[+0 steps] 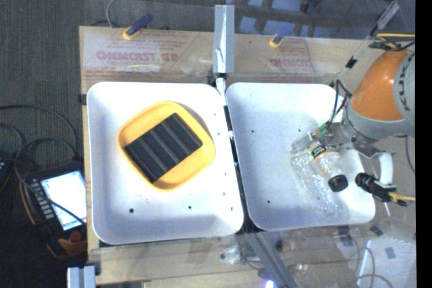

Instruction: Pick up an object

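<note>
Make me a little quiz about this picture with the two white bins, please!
1. True or false: the yellow pad with the black ribbed top lies in the right white bin.
2. What lies in the right bin near the gripper? A) crumpled clear plastic wrap B) a red ball C) a blue cup
3. Fill in: the grey arm has an ______ band above the wrist.

Key: 1 false, it lies in the left white bin; 2 A; 3 orange.

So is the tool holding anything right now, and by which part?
Cannot be told. The tool is down in the right bin over a crumpled clear plastic item, but no grip on it is visible.
</note>
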{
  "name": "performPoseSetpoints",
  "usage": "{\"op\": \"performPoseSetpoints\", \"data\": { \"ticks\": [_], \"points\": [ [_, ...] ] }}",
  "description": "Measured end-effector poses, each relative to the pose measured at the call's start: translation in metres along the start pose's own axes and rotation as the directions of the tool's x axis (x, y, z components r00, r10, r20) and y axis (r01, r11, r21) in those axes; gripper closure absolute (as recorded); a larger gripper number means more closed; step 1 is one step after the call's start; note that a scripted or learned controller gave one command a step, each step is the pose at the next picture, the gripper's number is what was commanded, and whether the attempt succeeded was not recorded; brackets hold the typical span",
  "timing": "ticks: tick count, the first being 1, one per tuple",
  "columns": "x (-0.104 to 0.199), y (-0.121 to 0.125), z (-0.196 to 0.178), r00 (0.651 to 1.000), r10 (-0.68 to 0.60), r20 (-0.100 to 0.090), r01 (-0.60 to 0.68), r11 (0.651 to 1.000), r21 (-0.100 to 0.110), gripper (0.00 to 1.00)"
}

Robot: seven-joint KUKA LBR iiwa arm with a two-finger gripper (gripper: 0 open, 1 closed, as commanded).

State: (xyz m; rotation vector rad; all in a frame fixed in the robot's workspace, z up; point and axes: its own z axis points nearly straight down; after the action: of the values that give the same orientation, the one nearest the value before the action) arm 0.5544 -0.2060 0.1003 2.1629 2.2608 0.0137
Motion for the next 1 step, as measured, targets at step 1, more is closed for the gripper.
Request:
{"op": "performPoseSetpoints", "data": {
  "ticks": [1],
  "points": [
    [-0.0079,0.0513,0.0055,0.982,0.188,-0.015,-0.188,0.982,0.003,0.0]
  ]
}}
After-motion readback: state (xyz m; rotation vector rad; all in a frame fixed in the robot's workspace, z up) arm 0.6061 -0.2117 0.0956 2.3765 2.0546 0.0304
